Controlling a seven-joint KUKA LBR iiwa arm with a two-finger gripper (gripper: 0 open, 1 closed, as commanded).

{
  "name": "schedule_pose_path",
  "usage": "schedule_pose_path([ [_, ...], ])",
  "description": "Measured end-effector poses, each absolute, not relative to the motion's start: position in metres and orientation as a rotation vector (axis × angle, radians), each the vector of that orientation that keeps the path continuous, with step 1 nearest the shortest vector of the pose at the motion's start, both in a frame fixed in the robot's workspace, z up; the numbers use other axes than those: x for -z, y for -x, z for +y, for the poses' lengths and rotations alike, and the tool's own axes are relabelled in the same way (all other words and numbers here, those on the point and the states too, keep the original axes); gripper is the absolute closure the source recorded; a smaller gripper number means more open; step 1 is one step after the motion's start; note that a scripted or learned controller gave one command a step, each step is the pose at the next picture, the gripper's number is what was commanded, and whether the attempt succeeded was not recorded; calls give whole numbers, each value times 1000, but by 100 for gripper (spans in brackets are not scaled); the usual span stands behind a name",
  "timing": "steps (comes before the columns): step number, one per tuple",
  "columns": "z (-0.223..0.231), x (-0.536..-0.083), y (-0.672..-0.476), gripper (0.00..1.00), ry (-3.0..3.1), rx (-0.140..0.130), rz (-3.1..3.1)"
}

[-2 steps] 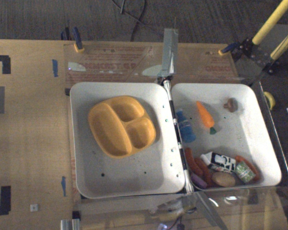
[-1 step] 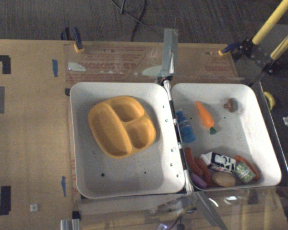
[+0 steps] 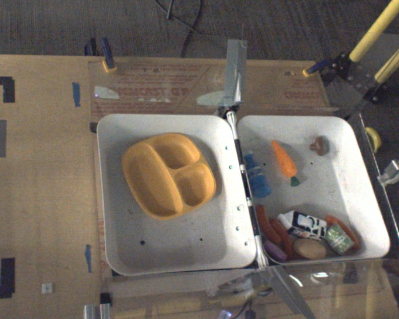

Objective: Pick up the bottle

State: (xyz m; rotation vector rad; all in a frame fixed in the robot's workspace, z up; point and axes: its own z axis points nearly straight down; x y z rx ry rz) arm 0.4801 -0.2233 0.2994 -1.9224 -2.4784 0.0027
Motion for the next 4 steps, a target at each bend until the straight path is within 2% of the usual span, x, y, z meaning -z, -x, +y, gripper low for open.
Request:
schedule_pose_path([
  [1,-223,-339,-481,100,1659,-2,-2668],
  [2,-223,-434,-483,100,1379,-1,-2824],
  [3,-199,-422,-481,100,1539,-2,-2733],
  [4,-137,-404,-501,100,1209,-1,-2896],
])
